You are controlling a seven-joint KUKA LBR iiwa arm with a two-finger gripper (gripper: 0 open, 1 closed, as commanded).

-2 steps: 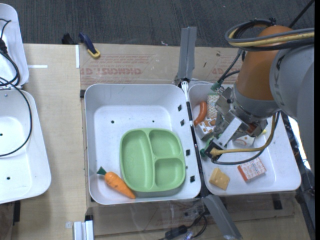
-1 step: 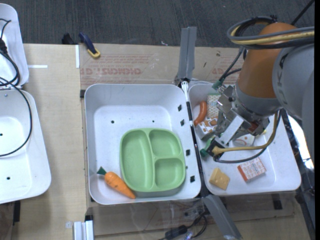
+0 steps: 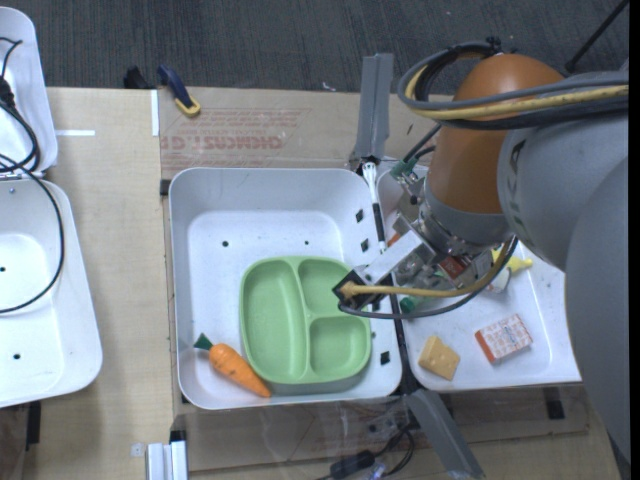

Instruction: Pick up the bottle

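Bottle's place cannot be told beneath the grey arm (image 3: 560,198), whose gripper (image 3: 450,260), open or closed unclear, hangs over the right bin (image 3: 555,366) near a cheese wedge (image 3: 438,357) and a red carton (image 3: 503,338), while the left bin (image 3: 262,182) holds a green divided plate (image 3: 300,318) and a carrot (image 3: 236,367).

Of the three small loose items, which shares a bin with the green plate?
The orange carrot, beside the plate's near-left corner. The yellow wedge and the red-and-white carton lie in the other bin, to the right.
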